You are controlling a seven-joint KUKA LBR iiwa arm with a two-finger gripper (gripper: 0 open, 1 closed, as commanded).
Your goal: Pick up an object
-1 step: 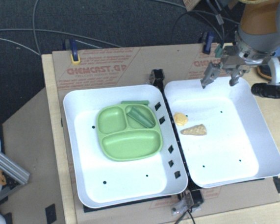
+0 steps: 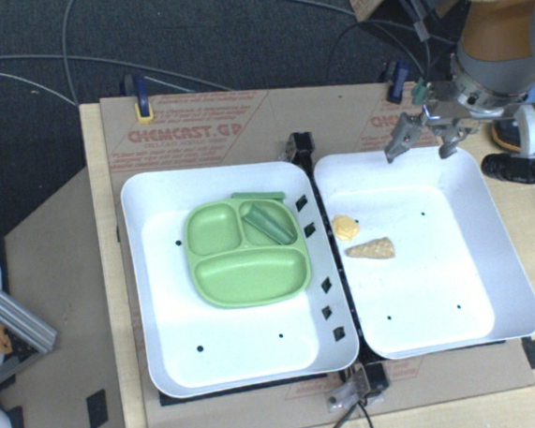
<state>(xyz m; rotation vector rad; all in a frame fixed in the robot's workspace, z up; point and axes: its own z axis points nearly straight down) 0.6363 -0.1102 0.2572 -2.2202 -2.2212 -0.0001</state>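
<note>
In the right bin (image 2: 464,302) lie two small items near its left side: a yellow lump (image 2: 345,227) and, just below it, a tan wedge-shaped piece (image 2: 372,249). My gripper (image 2: 422,146) hangs over the bin's far rim, up and to the right of both items and apart from them. Its two fingers are spread wide with nothing between them. The left bin (image 2: 166,331) holds a green divided plate (image 2: 246,255) with a darker green piece (image 2: 268,221) lying in its upper right compartment.
The bins stand side by side on a cardboard-covered bench, joined by black clips down the middle (image 2: 320,250). Cables trail over the dark floor behind. A metal rail (image 2: 9,313) sticks in at the left edge.
</note>
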